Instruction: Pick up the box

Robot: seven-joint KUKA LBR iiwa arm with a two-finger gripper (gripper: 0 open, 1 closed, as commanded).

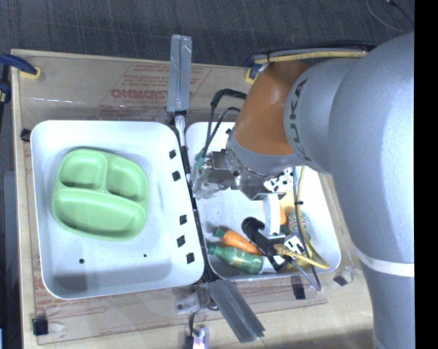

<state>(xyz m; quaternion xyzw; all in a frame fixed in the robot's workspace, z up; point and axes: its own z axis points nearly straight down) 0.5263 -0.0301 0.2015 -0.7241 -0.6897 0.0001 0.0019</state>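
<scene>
The gripper [206, 177] hangs low at the near-left side of the right bin [328, 257], close to the wall shared with the left bin [44, 267], and the wrist hides whether its jaws are apart or together. What looks like the box [282, 182], a small white thing with black print, lies in the right bin on the far side of the wrist and mostly beneath it, apart from the gripper. The main risk is a close on nothing, since the gripper appears to stand off the box and beside the wall. A sideways shift could also scrape that wall or nudge the clutter toward the front. There are two bins, one green divided plate [101, 193] alone in the left bin, one box, one carrot [239, 240] and one green bottle [237, 257] just in front of the carrot.
</scene>
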